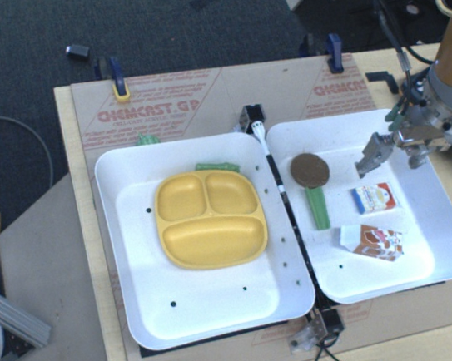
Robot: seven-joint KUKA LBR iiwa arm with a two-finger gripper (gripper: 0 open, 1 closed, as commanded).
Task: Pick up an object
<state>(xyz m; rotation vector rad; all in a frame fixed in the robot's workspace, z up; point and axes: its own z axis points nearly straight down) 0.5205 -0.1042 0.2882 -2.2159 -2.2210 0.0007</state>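
The gripper [372, 158] is held above the right bin [443, 223], nothing seen between its fingers (how far they part cannot be told). Candidate objects are laid within reach: brown disc [309, 170], green stick [318, 208], two packets [374, 198].

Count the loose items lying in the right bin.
4. A round brown disc lies at the upper left, a green stick just below it, a small red-and-white packet at centre, and a crumpled red-and-white wrapper nearest the front. The gripper may hide more.

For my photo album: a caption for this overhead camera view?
Robot hand above the right bin, near a brown disc.
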